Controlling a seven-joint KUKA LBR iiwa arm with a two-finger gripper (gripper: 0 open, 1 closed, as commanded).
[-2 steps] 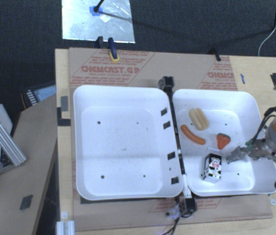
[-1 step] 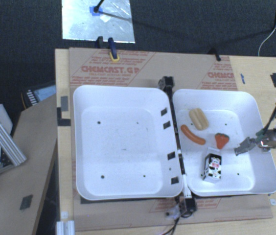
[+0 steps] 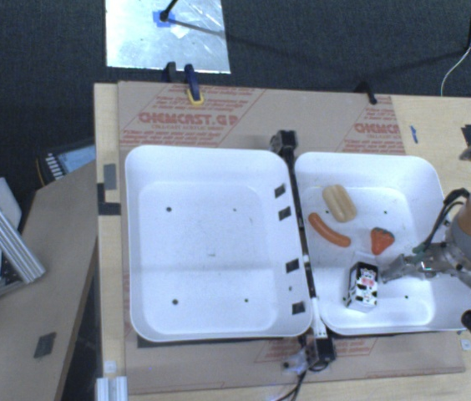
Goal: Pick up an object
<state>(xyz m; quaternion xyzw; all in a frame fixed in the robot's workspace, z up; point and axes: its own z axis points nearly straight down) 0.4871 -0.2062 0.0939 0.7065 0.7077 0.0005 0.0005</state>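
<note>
- Dark carpet surrounds the desk point(image 3: 106, 224), whose top is lined with a brown printed cardboard sheet point(image 3: 244, 111); a shiny metal plate point(image 3: 167, 23) lies on the floor beyond it.
- Two shallow white bins sit side by side on the cardboard, joined along a black hinged strip: the left bin point(image 3: 210, 241) and the right bin point(image 3: 377, 174).
- Inside the right bin, a tan bread roll point(image 3: 339, 202) lies near the middle, with an orange-red sausage point(image 3: 329, 230) just beside it toward the divider.
- A small red strawberry-like piece point(image 3: 382, 240) rests to the right of the sausage, apart from it.
- A black-and-white cow toy point(image 3: 363, 286) stands near the bin's front edge, close to the divider.
- The arm enters from the right, and the jaws point(image 3: 402, 267) hang low over the right bin between the red piece and the cow toy; how far they are parted I cannot tell, and nothing is seen gripped in them.
</note>
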